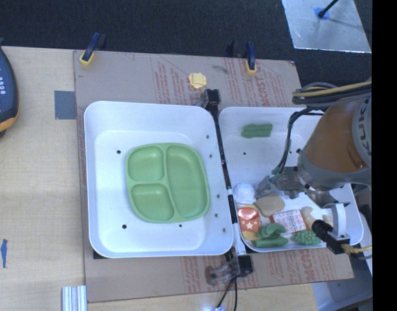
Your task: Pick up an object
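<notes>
Wooden tabletop point(36, 193) carried two bins; jaws point(274, 188), state untellable, hovered beside the right bin's point(232, 123) tan stone point(270, 205), apparently approaching, descent next.

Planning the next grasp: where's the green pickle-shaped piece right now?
The green piece lies alone at the far end of the right bin, apart from the clutter near the gripper.

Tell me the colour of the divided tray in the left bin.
Light green tray, plain, seen clearly in the camera view.

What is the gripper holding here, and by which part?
Cannot be told: the gripper hangs low over the tan piece in the right bin, its fingertips hidden by the wrist.
</notes>
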You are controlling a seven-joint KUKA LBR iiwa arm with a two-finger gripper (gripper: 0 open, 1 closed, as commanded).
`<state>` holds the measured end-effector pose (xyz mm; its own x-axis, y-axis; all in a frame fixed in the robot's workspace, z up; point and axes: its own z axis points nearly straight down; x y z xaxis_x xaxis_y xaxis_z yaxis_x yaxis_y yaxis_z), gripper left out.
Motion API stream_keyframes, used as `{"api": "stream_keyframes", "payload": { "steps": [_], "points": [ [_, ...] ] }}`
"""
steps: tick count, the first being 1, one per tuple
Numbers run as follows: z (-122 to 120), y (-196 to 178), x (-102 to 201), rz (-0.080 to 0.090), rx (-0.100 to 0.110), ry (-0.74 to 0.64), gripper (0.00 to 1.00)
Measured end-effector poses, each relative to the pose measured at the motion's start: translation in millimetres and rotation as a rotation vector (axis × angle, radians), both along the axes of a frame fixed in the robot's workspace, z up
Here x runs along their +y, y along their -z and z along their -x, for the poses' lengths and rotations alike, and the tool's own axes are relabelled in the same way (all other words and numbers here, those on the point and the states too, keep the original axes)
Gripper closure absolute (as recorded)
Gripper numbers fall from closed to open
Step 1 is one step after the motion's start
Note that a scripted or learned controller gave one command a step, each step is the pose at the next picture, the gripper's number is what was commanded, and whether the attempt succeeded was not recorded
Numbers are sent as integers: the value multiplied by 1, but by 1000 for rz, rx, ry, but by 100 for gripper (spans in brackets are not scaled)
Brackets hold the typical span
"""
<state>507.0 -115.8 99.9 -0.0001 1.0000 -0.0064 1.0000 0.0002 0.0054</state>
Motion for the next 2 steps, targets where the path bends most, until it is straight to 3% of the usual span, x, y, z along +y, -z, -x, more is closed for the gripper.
{"api": "stream_keyframes", "payload": {
  "steps": [1, 2],
  "points": [
    [-56, 5, 24, -4, 0, -7, 0],
    [-55, -6, 23, -6, 2, -5, 100]
  ]
}}
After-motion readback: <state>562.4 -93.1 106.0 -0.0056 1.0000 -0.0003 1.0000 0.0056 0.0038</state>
